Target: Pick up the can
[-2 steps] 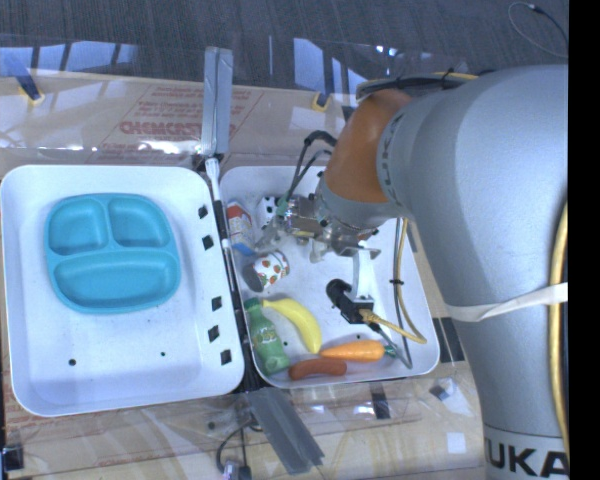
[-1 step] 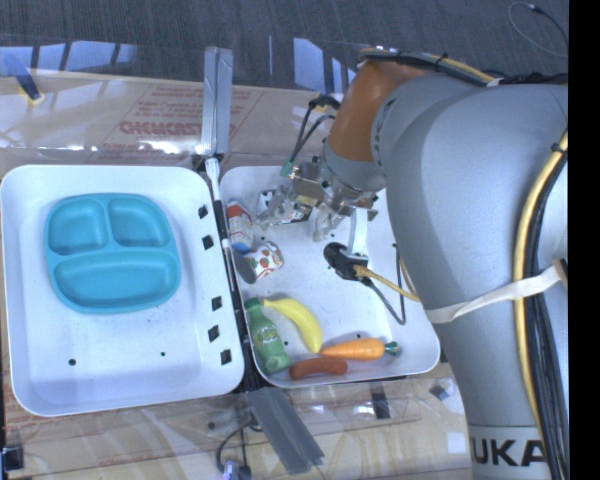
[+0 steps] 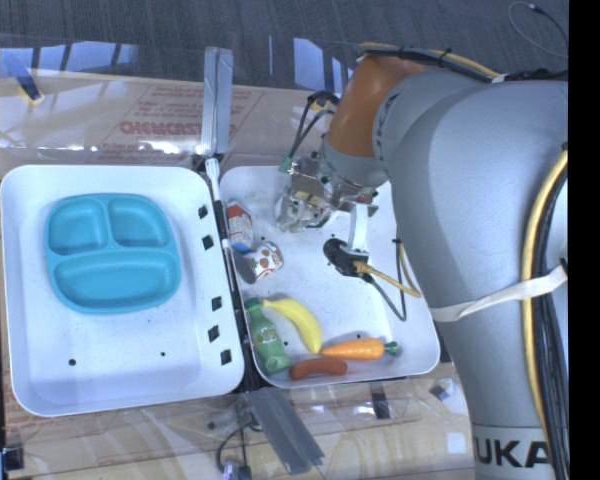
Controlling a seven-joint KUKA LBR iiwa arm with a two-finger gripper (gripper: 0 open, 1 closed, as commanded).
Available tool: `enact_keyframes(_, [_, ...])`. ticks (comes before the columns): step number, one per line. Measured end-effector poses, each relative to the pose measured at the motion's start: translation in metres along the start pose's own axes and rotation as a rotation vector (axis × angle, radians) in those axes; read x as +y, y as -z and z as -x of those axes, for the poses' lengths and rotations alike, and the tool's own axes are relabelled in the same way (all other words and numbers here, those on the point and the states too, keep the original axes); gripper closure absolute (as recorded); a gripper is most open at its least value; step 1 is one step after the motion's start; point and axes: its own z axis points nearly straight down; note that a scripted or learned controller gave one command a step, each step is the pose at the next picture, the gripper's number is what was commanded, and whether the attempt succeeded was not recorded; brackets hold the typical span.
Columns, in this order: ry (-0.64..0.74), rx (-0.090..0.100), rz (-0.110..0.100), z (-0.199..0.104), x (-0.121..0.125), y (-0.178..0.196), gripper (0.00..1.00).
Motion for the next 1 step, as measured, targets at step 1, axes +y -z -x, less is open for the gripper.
enact_keyframes(1, [0.001, 0.0, -0.001, -0.0005, -0.0001, -0.0001, 0.0])
